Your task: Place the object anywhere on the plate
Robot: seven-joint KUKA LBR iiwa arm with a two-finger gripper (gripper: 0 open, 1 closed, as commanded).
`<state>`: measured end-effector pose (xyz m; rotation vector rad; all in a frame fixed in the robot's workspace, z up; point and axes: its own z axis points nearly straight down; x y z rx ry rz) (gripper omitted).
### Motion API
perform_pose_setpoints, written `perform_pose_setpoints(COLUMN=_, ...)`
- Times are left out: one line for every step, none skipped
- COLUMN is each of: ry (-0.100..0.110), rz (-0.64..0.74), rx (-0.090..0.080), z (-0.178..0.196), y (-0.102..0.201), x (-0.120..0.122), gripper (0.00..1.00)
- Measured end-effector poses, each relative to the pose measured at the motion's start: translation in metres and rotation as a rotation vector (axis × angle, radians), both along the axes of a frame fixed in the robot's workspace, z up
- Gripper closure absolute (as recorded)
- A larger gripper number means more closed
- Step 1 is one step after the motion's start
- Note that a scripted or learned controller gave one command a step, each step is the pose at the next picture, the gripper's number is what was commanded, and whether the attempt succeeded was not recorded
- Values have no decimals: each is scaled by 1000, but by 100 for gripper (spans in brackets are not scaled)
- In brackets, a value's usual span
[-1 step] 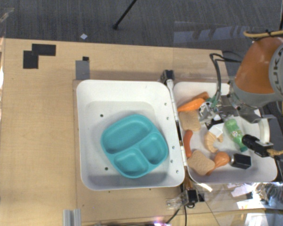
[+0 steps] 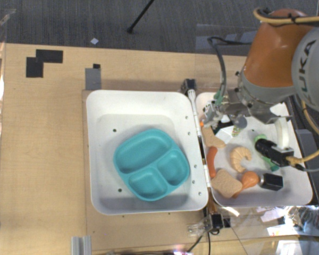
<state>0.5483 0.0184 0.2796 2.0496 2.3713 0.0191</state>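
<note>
Plate [image 2: 151, 165] in left bin [image 2: 103, 110]; shrimp [image 2: 241, 158], sausage [image 2: 211, 161], bread [image 2: 226, 184] in right bin [image 2: 300, 193], side by side on worktop [image 2: 42, 158].

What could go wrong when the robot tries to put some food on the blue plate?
The toy foods in the right bin lie packed together, so the gripper might catch the sausage and bread at once, or neither. The blue plate sits in the other bin, across the raised rims, so a loosely held piece might drop on the way.

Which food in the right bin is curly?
The shrimp, mid-bin: pale orange and curled into a ribbed C. The sausage is straight, the bread flat.
</note>
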Motion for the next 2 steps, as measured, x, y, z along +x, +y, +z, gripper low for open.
perform_pose_setpoints(ry=12, rz=-53, rx=0, z=-29, y=85, x=-28, gripper=100)
perform_pose_setpoints(ry=13, rz=-81, rx=1, z=-14, y=168, x=-36, gripper=100)
